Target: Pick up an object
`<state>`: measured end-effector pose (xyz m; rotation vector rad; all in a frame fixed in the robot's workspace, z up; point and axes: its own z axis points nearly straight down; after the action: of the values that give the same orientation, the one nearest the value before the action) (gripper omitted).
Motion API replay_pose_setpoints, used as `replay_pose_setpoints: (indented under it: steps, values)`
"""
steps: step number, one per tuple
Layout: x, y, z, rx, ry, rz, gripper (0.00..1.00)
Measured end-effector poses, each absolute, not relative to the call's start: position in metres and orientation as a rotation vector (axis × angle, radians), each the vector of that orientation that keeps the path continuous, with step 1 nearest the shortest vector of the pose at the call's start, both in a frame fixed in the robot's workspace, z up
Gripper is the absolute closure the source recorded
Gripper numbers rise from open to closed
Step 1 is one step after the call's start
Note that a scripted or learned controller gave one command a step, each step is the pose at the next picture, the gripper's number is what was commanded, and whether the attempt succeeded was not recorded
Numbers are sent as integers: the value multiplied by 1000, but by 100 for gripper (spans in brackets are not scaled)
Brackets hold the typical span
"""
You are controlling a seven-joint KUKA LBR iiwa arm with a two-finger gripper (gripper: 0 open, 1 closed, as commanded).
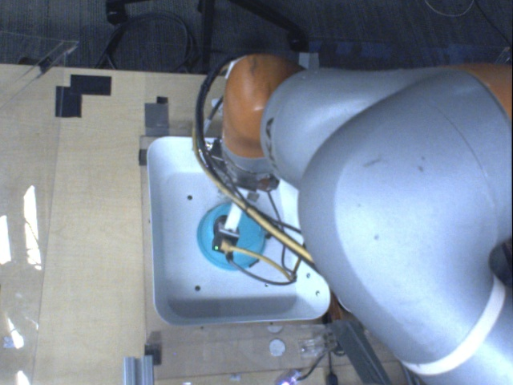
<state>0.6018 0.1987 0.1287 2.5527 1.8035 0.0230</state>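
A round blue object (210, 229), like a shallow dish or lid, lies in the middle of the white bin (172, 191). My gripper (247, 184) hangs over the bin just up and right of the blue object, seen from above under the orange wrist band (248, 95). The wrist and its cables cover the gripper's tips and part of the blue object's right side. Nothing can be seen held.
The grey arm (401, 207) fills the right half of the view and hides that side of the bench. A wooden bench top (88, 239) lies left of the bin, with black tape marks (80, 91) at the back left. The bin's near wall (232, 315) runs along the front.
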Motion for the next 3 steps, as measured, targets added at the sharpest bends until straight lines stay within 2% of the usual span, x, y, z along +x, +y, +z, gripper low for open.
replay_pose_setpoints:
  steps: [1, 2, 3]
  values:
    - [647, 128, 221, 2378, 2050, 6, 100]
    - [663, 119, 98, 1627, 2682, 9, 100]
    - [670, 9, 186, 2024, 2397, 6, 100]
